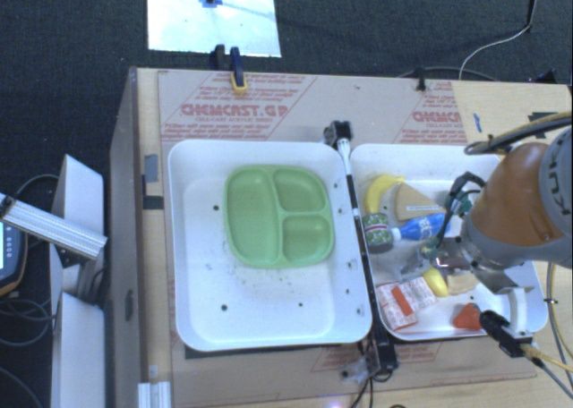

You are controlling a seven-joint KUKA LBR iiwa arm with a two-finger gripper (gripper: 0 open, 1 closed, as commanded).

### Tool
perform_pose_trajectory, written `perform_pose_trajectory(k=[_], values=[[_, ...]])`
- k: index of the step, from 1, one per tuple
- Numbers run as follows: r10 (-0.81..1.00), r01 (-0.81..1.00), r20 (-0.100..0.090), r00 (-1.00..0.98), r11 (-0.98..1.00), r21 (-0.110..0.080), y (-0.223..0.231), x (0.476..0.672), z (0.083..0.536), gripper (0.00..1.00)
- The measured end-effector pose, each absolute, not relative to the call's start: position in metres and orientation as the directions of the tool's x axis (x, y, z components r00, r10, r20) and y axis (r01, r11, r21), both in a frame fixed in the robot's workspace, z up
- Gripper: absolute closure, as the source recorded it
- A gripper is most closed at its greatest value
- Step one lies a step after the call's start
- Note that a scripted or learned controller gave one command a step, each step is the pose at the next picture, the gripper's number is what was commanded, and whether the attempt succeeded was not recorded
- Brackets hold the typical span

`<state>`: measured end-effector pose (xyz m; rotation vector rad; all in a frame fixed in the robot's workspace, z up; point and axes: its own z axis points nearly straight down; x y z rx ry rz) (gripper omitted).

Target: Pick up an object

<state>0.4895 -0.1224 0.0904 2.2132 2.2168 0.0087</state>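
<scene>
**Arm low over the right bin, nothing lifted yet**

Dark carpet surrounds the bench [269, 102], which carries two white bins. Take the green tray [277, 216] in the left bin [201, 308] as your landmark. Right of it, in the right bin [448, 156], the objects lie close together: a banana [382, 190], a blue-capped bottle [407, 231], a red-white packet [405, 299], an orange piece [467, 315]. The gripper [439, 259] is low among them, beside a small yellow object [435, 283]. You cannot tell how the jaws stand. I think you should descend straight, close on one object only, then lift slowly.
</scene>
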Motion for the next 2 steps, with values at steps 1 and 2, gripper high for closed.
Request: perform_pose_trajectory(k=[1, 2], values=[[1.0, 1.0, -0.002, -0.002, 0.002, 0.012, -0.122, 0.49, 0.101, 1.0], [1.0, 1.0, 0.001, -0.005, 0.005, 0.004, -0.05, 0.519, 0.185, 1.0]])
